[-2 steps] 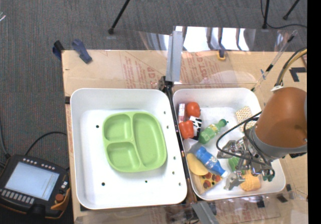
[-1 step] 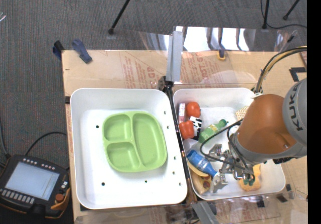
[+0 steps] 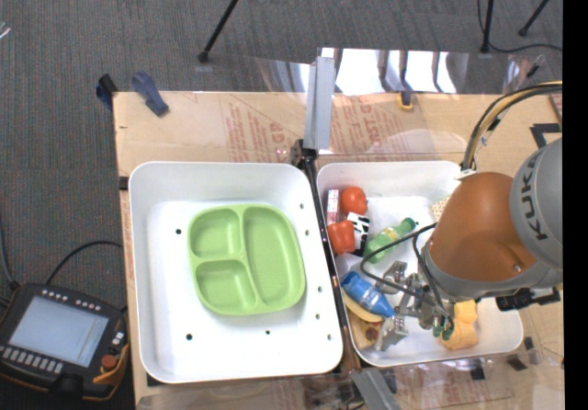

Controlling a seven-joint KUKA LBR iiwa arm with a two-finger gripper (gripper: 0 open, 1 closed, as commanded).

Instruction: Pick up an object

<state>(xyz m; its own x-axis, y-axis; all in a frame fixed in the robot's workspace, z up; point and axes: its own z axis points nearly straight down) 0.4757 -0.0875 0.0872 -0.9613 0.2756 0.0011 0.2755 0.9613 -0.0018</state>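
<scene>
The right bin (image 3: 404, 169) holds a pile of small objects. Among them are a blue bottle-like item (image 3: 361, 288), a yellow banana (image 3: 366, 311), two red pieces (image 3: 352, 200) (image 3: 341, 237), a green bottle (image 3: 390, 236) and a yellow toy (image 3: 465, 325). My gripper (image 3: 412, 318) hangs low over the front of this bin, just right of the blue item and the banana. Its fingers stand apart, open, and I see nothing between them. The orange wrist band (image 3: 478, 233) hides the bin's right middle.
The left bin (image 3: 147, 215) holds a green divided plate (image 3: 246, 258). A metal post (image 3: 319, 105) rises behind the gap between the bins. A teach pendant (image 3: 55, 330) lies on the floor at the lower left.
</scene>
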